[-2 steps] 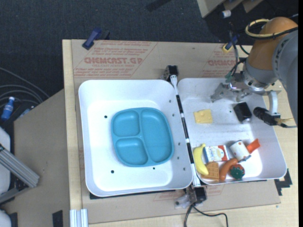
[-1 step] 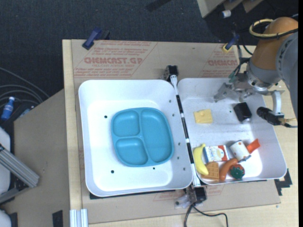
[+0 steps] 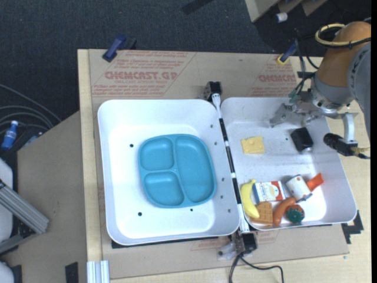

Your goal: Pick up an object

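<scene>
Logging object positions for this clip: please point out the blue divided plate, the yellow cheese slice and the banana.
blue divided plate [image 3: 177, 170]: camera view, on the ridge where its three compartments meet.
yellow cheese slice [image 3: 253, 145]: camera view, middle of its flat top.
banana [image 3: 248, 199]: camera view, mid-length on its yellow peel.

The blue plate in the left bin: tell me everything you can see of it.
The blue plate is a rounded rectangle, light blue, plastic by its look, split by raised ridges into three sections: one long on the right, two smaller on the left. It lies flat and face up, slightly turned, mid-floor in the left bin. Nothing rests in it or touches it.
</scene>
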Controlling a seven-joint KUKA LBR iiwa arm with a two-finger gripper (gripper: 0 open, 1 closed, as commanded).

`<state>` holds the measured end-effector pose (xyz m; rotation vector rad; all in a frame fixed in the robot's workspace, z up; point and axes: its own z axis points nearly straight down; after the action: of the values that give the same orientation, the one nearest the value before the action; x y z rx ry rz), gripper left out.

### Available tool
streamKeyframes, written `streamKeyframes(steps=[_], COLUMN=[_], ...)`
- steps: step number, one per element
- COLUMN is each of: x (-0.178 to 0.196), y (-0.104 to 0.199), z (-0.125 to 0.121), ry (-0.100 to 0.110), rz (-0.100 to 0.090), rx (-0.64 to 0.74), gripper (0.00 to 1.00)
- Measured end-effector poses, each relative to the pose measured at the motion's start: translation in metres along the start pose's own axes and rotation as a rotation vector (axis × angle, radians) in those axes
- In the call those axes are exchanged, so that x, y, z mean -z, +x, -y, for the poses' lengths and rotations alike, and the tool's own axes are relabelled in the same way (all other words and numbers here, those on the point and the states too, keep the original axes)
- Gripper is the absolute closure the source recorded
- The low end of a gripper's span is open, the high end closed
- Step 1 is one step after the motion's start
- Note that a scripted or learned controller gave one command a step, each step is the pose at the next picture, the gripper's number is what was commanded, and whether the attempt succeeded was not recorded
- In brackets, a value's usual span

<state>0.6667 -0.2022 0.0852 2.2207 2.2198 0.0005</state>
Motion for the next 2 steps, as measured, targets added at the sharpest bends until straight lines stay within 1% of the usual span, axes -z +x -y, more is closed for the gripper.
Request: streamKeyframes(steps=[1, 2], x=[0.0109, 0.0106], y=[0.0, 0.0001], z=[-0.0009, -0.0007], ry=[-0.003, -0.002], rz=[0.002, 0.002], rx=[0.001, 0.001], gripper=[1.0, 0.0])
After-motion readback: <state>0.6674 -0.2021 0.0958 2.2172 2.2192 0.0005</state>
